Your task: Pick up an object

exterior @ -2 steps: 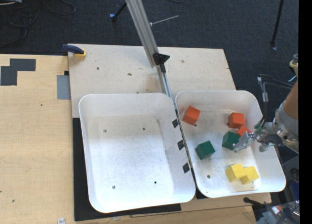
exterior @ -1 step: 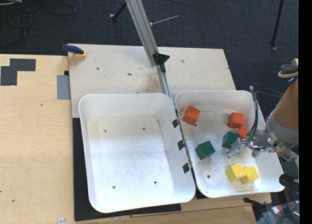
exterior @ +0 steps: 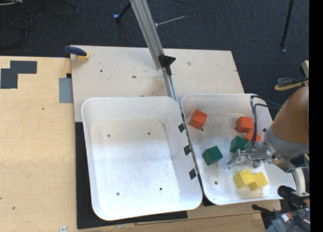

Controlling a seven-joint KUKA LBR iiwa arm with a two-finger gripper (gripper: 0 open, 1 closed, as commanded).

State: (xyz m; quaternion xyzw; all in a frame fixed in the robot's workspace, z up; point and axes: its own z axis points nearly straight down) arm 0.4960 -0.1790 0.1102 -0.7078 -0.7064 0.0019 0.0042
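My arm comes in from the right, orange band above the wrist, and it's low over the right bin. My gripper is down near the bin floor, metal fingers pointing left, spread a little apart w/ nothing between them, so no grab at this moment. Just left of the tips sits a green block, close but apart from them. A 2nd green block is right above the gripper, touching or nearly so, can't tell which. Partly behind the wrist there's an orange block and below it a smaller orange bit, part hidden by my hardware. Another orange block sits alone nearer the bin's left wall, well apart from the gripper. Just below the gripper lies a yellow piece, looks like a couple of blocks joined or pressed together, can't say which. Left bin is alongside, the two bins meeting at a middle divider w/ small black clips. A grey metal bar slants up from between the bins toward the top of the view. Wooden bench under it all, dark carpet beyond.
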